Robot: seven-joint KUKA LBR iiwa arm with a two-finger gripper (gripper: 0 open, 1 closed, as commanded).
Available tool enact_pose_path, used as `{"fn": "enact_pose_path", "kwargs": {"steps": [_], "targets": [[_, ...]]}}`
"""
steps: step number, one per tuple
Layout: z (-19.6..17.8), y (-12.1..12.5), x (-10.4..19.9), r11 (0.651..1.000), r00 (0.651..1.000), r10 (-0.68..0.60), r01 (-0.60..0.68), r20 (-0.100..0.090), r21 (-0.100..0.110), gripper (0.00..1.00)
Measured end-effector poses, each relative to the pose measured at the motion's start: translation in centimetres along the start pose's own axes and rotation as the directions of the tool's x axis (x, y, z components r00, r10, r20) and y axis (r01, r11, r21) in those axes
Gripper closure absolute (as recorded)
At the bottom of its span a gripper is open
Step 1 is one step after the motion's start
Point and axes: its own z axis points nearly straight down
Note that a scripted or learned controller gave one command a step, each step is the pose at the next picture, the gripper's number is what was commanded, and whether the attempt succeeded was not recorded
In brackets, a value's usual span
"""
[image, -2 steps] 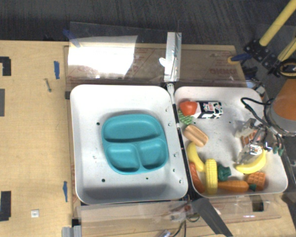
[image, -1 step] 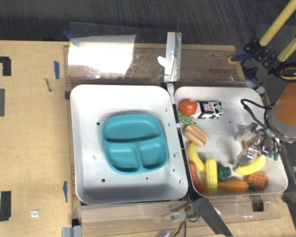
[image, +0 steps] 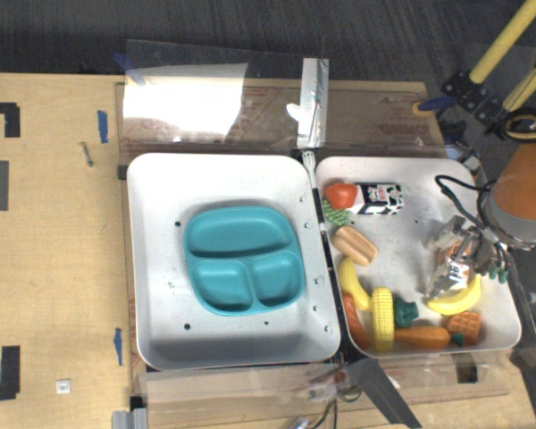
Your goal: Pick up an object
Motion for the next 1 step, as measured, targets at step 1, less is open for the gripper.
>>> {"fn": "enact_pose_path", "kwargs": {"steps": [1], "targets": [[-0.11, -0.6, 4.08, 0.98, 0.98, 0.201, -0.201, 0.004, 0.001, 0.0]]}}
